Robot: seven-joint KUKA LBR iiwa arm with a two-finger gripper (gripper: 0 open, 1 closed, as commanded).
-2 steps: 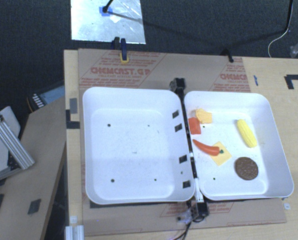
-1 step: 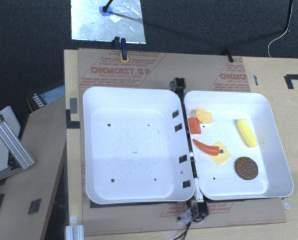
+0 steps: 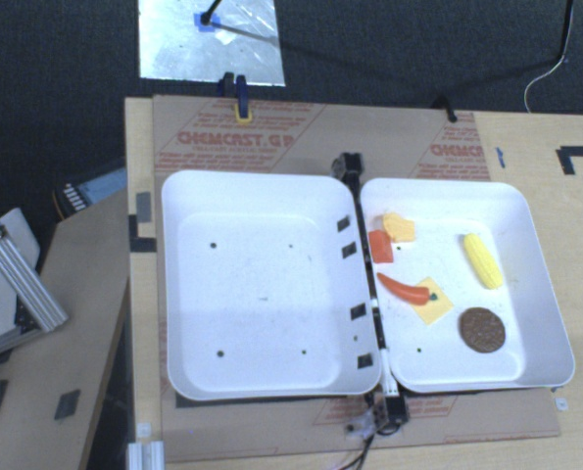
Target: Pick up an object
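Lying loose in the right bin (image 3: 541,262) are a corn cob (image 3: 482,259), chili pepper (image 3: 405,288), cheese slices (image 3: 431,305) and a brown cookie (image 3: 482,329), spaced apart for easy picking; the left bin (image 3: 173,262) is bare.

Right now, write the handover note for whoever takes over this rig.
Things: all in the right bin: corn cob, brown round patty, red chili pepper lying on a yellow slice, an orange-red piece and a yellow piece near the divider.
Done: nothing lifted; every object lies in the bin.
Left: the whole pick.
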